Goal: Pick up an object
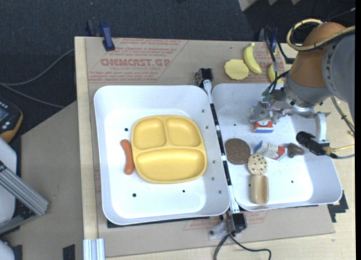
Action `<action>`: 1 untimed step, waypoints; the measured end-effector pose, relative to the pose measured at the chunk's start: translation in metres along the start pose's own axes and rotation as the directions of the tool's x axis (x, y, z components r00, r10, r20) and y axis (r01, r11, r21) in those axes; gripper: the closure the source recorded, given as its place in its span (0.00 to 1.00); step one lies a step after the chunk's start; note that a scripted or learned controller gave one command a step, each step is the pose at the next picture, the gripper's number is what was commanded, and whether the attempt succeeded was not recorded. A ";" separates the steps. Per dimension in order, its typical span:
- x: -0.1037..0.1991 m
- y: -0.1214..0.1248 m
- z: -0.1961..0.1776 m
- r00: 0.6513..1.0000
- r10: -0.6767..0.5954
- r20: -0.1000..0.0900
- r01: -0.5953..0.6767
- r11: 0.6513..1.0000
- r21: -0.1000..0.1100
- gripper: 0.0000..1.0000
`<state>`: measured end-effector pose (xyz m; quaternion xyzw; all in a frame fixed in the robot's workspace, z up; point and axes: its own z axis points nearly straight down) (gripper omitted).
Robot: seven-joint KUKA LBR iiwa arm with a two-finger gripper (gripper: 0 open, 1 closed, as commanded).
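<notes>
My gripper [265, 113] hangs low in the upper part of the right bin [327, 188], right above a small red, white and blue carton [263, 127]. Gripper and carton look very close or touching; I cannot tell which. Further forward in the same bin lie a dark brown round cookie [237, 150], a small speckled cookie [257, 164], a tan bread roll [259, 189], a red and white packet [274, 151] and a small brown lump [294, 150].
The left bin [113, 197] holds a yellow divided plate [168, 148] with an orange sausage [127, 156] beside it. A banana [252, 58] and a yellow chip [236, 69] lie on the board behind the right bin. The arm [316, 64] reaches in over the right bin's far corner.
</notes>
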<state>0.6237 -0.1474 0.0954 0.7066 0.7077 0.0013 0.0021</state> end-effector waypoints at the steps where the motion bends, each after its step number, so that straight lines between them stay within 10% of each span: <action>1: 0.072 0.022 -0.096 1.000 -0.006 -0.002 0.006 1.000 -0.005 1.00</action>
